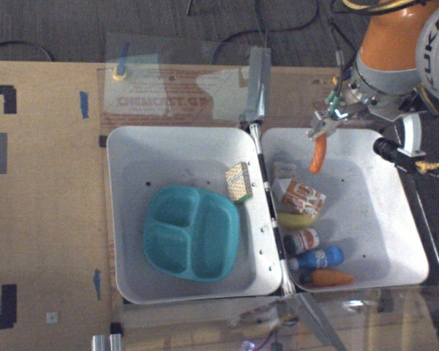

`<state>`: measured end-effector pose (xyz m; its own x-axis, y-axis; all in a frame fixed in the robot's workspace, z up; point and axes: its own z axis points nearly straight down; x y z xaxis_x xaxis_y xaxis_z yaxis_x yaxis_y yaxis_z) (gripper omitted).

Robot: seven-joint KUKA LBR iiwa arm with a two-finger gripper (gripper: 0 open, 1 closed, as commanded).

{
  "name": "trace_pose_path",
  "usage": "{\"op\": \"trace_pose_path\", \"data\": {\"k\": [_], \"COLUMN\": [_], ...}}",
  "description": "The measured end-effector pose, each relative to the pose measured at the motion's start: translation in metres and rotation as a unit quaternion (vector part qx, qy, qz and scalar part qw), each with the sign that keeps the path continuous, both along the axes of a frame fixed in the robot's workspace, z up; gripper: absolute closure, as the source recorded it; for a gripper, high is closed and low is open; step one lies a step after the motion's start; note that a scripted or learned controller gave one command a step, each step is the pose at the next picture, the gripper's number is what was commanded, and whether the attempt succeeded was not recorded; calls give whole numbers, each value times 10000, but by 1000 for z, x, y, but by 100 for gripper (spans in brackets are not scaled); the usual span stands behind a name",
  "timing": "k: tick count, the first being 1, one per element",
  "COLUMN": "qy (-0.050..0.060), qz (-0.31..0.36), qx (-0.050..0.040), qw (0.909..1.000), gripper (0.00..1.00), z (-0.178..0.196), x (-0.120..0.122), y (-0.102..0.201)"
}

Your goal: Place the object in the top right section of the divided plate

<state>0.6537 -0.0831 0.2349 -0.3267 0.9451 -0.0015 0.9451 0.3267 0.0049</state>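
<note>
Even, fairly bright overhead light — both white bins (132, 152) wash out a touch, with soft shadows along their inner walls. Slightly soft focus throughout, and the bench's (44, 196) near edge picks up hazy reflections.

**Bench and floor from my overhead feed**

From my station I look down on a pale plywood bench top (44, 196), its surface marked with black tape corners (4, 97) at the left edge and a few short strips of blue tape (83, 105). A sheet of clear plastic (175, 86) lies over printed brown cardboard behind the bins. Beyond the bench's far edge I see dark grey carpet (95, 13), with black cables (278, 6) looping across it. The light is even and soft, throwing only faint shadows, and it glares a little on the plastic sheet.
</note>
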Motion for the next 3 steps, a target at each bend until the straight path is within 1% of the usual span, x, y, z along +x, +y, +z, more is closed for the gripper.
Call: {"op": "trace_pose_path", "data": {"k": [1,2,3], "qy": [30,28,29], "qz": [-713,-142,134], "qx": [4,4,1], "qw": [9975,9999,9999], "gripper": [100,100,100], "z": [7,-21,-26], "x": [-53,-74,-92], "y": [65,110,220]}}
